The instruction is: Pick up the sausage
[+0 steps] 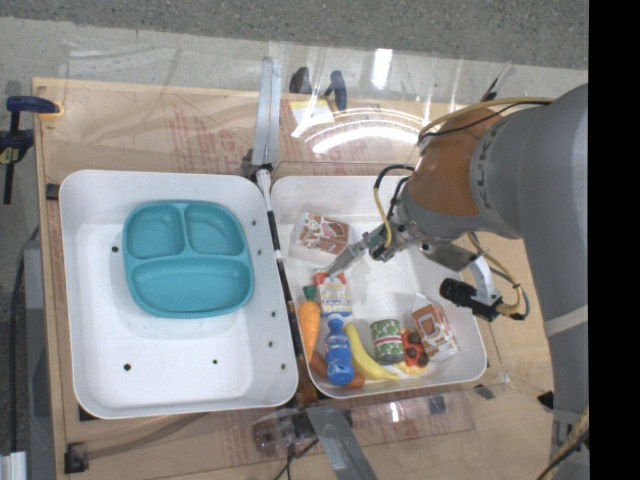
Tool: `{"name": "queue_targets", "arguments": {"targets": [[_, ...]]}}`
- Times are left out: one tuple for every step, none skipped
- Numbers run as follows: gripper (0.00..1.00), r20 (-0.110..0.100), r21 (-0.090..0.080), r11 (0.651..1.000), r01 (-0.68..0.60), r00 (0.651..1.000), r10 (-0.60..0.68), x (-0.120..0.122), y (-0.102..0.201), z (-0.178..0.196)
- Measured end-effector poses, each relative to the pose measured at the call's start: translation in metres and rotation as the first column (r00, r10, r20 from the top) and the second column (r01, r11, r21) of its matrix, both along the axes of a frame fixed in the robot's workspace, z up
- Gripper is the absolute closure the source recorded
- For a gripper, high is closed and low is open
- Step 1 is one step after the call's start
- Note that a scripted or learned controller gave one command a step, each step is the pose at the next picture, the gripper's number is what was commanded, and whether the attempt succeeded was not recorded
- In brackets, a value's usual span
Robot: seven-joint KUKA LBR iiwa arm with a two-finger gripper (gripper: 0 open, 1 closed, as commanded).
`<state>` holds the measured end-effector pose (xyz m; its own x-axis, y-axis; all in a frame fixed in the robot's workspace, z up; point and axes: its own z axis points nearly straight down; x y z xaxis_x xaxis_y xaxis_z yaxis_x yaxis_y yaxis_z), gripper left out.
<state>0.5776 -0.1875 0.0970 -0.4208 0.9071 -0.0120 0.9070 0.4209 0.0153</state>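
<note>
1. Camera view: my gripper [338,262] hangs low in the right bin [470,363], just above a small carton [333,293]; its grip I cannot tell.
2. The sausage [318,366] lies at the bin's front left corner, beside the carrot [309,326] and blue bottle [339,353].

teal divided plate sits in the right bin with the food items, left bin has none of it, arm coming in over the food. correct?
Not quite. The camera view shows the teal divided plate in the left bin, alone. The food items, such as the carrot and banana, lie in the right bin, and the arm does come in over them, its pincer low above the packets.
</note>
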Motion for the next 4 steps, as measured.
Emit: {"name": "queue_targets", "arguments": {"targets": [[0.00,0.006,-0.006,0.999,-0.031,0.999,0.031,-0.038,0.057,0.002],[0.00,0.001,0.008,0.970,0.242,0.970,-0.242,-0.049,0.054,0.000],[0.00,0.001,0.001,0.964,0.264,0.964,-0.264,-0.048,0.059,0.000],[0.00,-0.007,0.008,0.909,0.416,0.909,-0.416,-0.032,0.063,-0.001]]}}
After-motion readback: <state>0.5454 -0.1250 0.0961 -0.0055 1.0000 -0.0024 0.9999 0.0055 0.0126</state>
